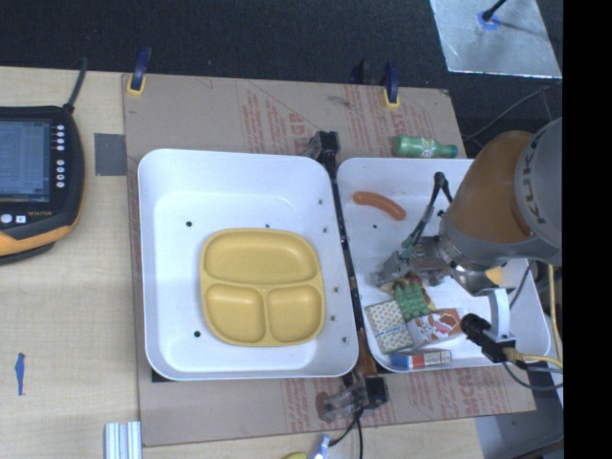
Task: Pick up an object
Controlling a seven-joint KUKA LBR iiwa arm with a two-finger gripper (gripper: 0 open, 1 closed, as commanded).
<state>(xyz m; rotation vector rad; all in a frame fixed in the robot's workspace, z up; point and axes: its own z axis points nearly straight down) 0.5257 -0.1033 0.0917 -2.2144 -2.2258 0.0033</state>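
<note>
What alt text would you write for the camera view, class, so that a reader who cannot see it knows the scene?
A grey and orange robot arm reaches from the right, its hand low over small packets in the right white bin, where a sausage also lies. The left white bin holds a yellow divided tray; a green bottle lies behind the bins.

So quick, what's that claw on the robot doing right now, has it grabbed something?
Gripper: down in the right bin among the small items; whether it has grabbed anything cannot be told from this view.
</note>
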